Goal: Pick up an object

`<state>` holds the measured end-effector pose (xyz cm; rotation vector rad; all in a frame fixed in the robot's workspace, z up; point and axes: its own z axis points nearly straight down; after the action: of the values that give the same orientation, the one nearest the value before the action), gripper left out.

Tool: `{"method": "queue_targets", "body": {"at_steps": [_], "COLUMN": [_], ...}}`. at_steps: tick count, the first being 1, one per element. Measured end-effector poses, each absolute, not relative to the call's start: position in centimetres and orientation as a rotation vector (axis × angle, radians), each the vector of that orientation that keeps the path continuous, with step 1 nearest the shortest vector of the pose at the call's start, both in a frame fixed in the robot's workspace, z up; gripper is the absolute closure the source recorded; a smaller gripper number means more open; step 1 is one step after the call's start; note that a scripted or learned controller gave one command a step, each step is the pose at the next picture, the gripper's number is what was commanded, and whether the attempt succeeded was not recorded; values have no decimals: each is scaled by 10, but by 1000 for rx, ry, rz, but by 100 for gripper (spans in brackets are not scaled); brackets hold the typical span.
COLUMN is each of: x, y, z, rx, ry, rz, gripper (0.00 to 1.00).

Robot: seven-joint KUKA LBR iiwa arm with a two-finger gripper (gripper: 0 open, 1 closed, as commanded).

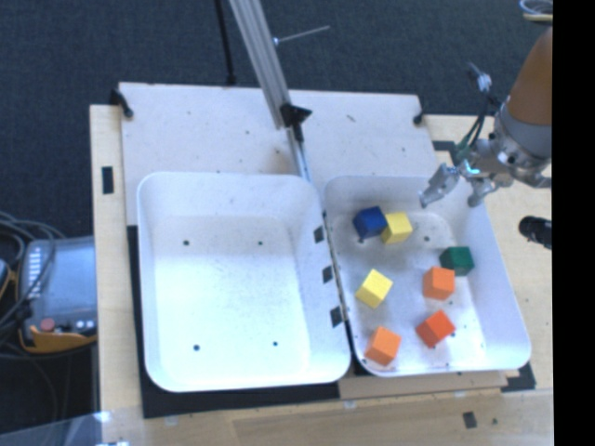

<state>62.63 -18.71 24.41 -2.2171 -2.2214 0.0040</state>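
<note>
over the right shallow white plastic bin's far edge hangs the grey two-finger gripper, jaws spread, nothing between them. below it lie a blue cube touching a yellow cube, a green cube, another yellow block and three orange blocks.

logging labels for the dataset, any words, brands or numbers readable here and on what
None can be read.
Grey device left of the bench: its buttons and panel are too blurred to make out.
Blocks in the right bin: plain faces, no print visible.
</note>
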Motion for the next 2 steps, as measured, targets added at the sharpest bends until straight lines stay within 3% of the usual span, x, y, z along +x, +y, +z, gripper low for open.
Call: {"method": "queue_targets", "body": {"at_steps": [1,2], "x": [627,617], "y": [-188,-184], "z": [247,196], "rx": [-2218,-2220], "ry": [-2227,-2220], "rz": [2,6], "gripper": [0,0]}}
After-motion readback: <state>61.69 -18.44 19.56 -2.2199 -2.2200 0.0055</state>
